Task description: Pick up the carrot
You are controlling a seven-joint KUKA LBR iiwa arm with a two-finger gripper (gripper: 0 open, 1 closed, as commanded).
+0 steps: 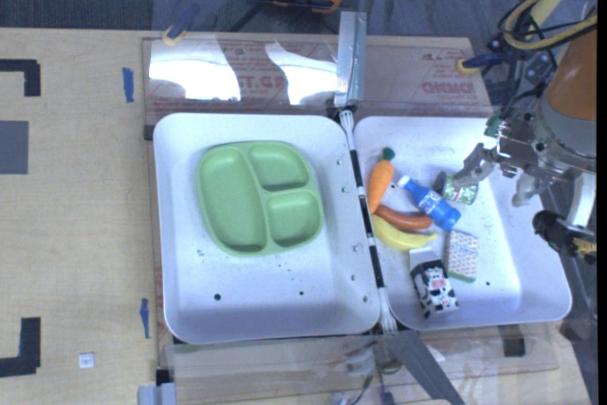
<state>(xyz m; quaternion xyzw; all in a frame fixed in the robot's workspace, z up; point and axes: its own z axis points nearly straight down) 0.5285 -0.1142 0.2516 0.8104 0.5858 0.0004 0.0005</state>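
I log: carrot (379,183) left of claw (498,168), frame right | axis near-upright | claw spread wide, holding nothing.

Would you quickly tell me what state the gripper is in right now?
Gripper: open, holding nothing, above the right bin, right of the carrot.

A light wooden bench (76,232) is seen, on which two shallow white bins are set side by side, their inner edges touching. The right bin (531,294) lies directly below the gripper (493,174); the left bin (180,299) is placed well away from it, towards the far side from the arm.
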